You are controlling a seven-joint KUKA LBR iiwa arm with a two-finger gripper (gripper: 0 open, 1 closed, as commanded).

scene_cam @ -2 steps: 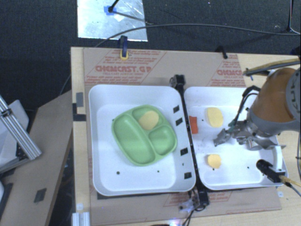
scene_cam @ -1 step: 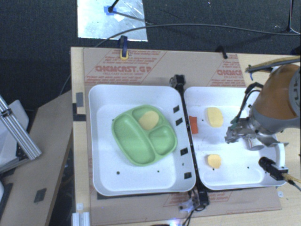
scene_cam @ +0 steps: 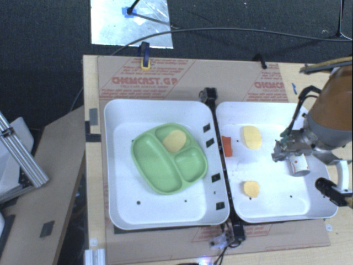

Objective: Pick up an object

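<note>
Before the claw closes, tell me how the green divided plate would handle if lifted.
The green divided plate looks like rigid moulded plastic, so probably stiff and light. Its smooth raised rim may slip in a pinch. The yellow piece in one compartment could slide or roll out if it tilts.

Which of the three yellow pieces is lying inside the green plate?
The yellow piece in the upper compartment of the green divided plate, in the left bin. The other two, upper and lower, lie on the right bin's floor.
</note>
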